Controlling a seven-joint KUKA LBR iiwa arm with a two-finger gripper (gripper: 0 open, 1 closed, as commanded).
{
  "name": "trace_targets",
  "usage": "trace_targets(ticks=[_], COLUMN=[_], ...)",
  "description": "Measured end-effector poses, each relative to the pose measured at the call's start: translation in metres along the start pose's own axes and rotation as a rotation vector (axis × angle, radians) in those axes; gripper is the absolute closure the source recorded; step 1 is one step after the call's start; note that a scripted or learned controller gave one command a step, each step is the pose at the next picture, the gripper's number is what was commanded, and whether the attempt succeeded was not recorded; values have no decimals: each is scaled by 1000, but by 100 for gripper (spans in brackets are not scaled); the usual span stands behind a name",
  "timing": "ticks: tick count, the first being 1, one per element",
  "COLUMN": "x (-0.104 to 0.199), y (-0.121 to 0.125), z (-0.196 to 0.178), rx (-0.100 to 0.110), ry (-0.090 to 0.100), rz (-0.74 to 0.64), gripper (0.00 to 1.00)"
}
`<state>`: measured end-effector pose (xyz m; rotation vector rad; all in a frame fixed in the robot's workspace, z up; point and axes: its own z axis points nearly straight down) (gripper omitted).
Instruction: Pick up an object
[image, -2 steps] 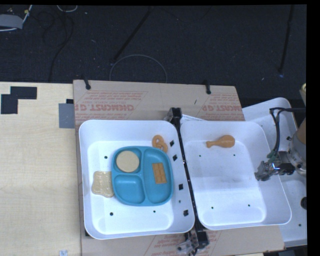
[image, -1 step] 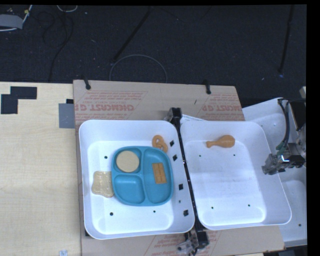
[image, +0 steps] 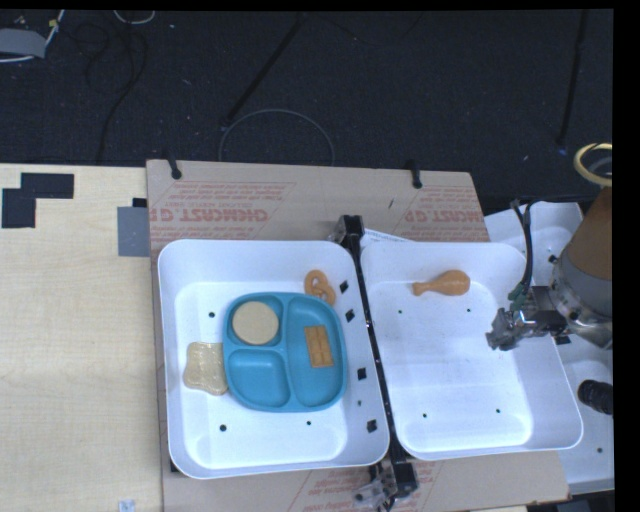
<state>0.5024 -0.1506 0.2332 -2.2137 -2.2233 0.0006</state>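
A tan drumstick (image: 443, 286) lies near the far wall of the right bin (image: 470, 440). My gripper (image: 508, 332) hangs over that bin's right side, below and to the right of the drumstick and apart from it. In the left bin (image: 190, 440) a blue divided tray (image: 285, 352) carries a round tan disc (image: 254, 322) and an orange cracker (image: 319, 346). A pretzel (image: 320, 286) rests beyond the tray's far right corner. A pale slice of bread (image: 205, 367) lies against the tray's left side.
The bins stand side by side on a cardboard sheet (image: 300, 205), joined by a black divider (image: 365, 340). Cables and the arm's body (image: 595, 260) crowd the right edge. A pale wooden bench top (image: 70, 330) lies to the left.
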Motion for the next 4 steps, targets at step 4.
trace_targets(ticks=[4], x=[216], y=[49], z=[7], rx=[2], ry=[-2], rz=[2], gripper=[100])
